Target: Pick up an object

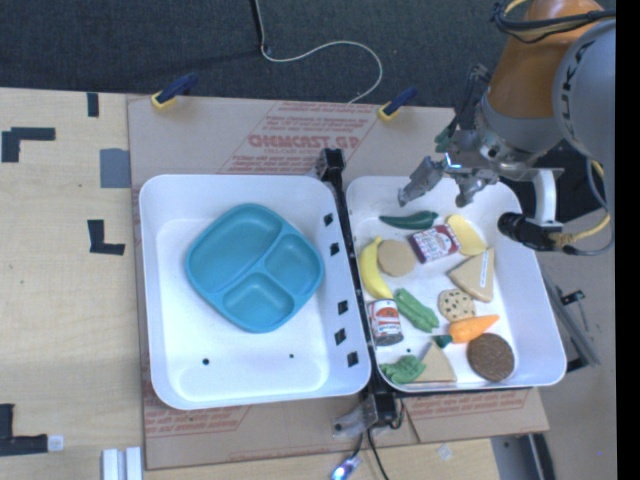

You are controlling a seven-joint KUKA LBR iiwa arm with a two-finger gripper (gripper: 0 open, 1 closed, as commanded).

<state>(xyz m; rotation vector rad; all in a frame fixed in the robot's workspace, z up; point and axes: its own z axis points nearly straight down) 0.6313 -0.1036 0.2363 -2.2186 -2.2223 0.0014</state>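
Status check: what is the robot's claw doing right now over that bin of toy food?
Gripper open, holding nothing, above right bin far edge. Nearest item: green pepper, just below. Nothing between them.

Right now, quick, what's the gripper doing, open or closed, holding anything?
Gripper: open, holding nothing, above the far end of the right bin.

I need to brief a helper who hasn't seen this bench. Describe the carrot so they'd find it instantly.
Look in the right bin, the one crowded with toy food. Near its lower right, the carrot lies just above the round brown cookie and below the pale chip cookie. It is the only orange, tapered piece there, pointing right.
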